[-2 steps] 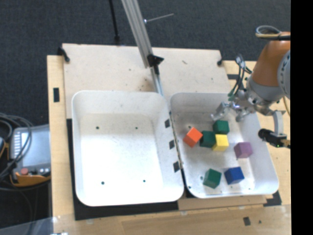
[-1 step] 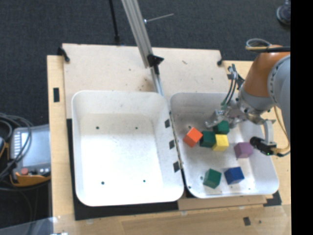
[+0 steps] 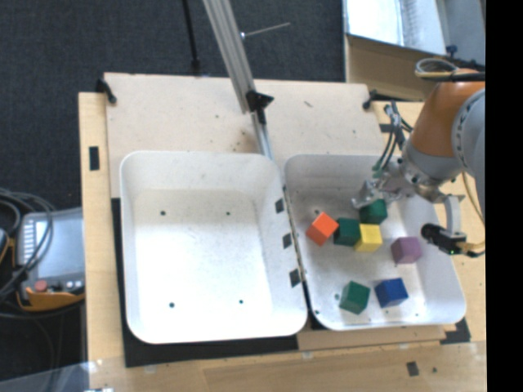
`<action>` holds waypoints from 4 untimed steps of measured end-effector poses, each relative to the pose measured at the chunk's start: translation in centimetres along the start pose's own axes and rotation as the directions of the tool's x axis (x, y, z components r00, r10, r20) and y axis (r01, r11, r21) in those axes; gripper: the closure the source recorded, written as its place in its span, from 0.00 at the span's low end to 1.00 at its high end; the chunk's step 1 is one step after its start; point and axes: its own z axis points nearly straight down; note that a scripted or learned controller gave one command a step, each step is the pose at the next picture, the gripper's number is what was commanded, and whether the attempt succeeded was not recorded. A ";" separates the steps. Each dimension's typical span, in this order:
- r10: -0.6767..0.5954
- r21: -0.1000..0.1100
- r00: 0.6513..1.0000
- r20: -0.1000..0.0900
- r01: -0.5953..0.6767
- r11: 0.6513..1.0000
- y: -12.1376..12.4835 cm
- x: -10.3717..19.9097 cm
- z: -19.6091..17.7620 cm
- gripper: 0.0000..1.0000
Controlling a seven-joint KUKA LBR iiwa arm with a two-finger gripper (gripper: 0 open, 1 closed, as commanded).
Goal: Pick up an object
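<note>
Green and rigid, the cube [image 3: 374,211] under the tool [image 3: 372,196] near the right bin's [image 3: 327,170] far edge is judged light. Opposite flat faces are best gripped; the tool's state cannot be told.

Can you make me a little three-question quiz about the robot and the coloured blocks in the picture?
1. True or false: the small orange cube lies in the left shallow white bin.
2. Which block touches the small yellow cube? A the small purple cube, B a dark green cube, C the small blue cube.
3. Fill in: the two-finger gripper is over the ____ white bin.

Key: 1 false; 2 B; 3 right.
</note>
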 end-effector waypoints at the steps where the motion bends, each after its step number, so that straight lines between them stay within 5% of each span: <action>1: -0.004 -0.002 1.000 -0.001 0.004 1.000 0.5 -0.1 -6.5 1.00; 3: -0.004 -0.002 1.000 0.000 0.004 1.000 -0.9 -0.1 -16.7 1.00; 4: -0.006 0.006 1.000 -0.002 0.006 1.000 -2.2 4.4 -15.3 1.00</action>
